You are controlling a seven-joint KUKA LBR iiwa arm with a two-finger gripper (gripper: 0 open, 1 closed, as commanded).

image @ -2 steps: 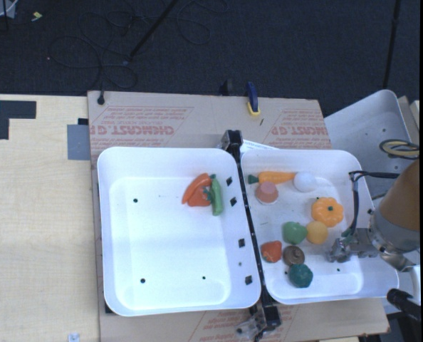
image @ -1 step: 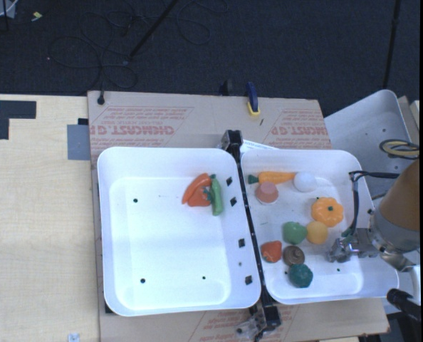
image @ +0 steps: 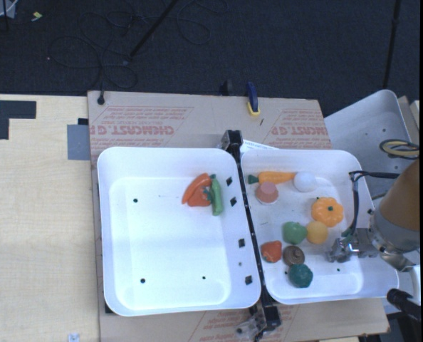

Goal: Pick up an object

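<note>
My gripper is low over the right bin, near its right wall, with nothing visibly in it. Just to its left lie a yellow ball and an orange pumpkin. Further left are a green piece, a brown round piece, a dark green lump and a red piece. At the far end of this bin rest a carrot, a white egg and a pink piece.
The left bin holds an orange-red pepper with a green pod beside it, near its far right corner. A black divider joins the two bins. A black cable loops above the right bin's right wall.
</note>
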